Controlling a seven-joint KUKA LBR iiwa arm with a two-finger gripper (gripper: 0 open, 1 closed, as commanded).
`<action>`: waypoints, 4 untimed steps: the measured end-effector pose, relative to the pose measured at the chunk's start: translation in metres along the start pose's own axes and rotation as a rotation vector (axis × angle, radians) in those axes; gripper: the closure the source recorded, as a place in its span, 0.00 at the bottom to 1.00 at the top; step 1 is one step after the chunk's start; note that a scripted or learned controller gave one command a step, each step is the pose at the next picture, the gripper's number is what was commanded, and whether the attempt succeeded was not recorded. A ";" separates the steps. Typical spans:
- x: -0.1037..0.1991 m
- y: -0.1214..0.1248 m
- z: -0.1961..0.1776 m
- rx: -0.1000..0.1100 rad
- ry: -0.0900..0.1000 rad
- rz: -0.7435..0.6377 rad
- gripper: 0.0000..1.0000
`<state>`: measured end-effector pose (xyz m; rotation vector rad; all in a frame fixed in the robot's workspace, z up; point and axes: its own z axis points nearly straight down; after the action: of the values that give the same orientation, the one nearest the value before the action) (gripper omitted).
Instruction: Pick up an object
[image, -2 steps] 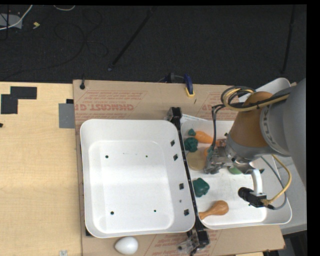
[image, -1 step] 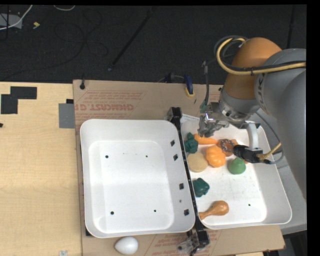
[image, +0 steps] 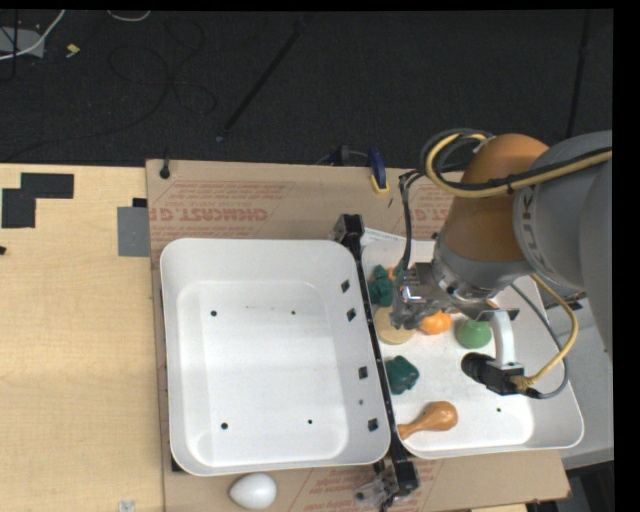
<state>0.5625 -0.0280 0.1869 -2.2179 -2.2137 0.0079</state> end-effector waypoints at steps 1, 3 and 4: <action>0.082 0.042 0.000 -0.008 0.001 -0.010 1.00; 0.206 0.020 -0.169 -0.023 0.005 -0.011 1.00; 0.205 0.024 -0.279 -0.019 0.001 -0.004 1.00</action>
<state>0.5898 0.1761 0.4665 -2.2230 -2.2270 -0.0143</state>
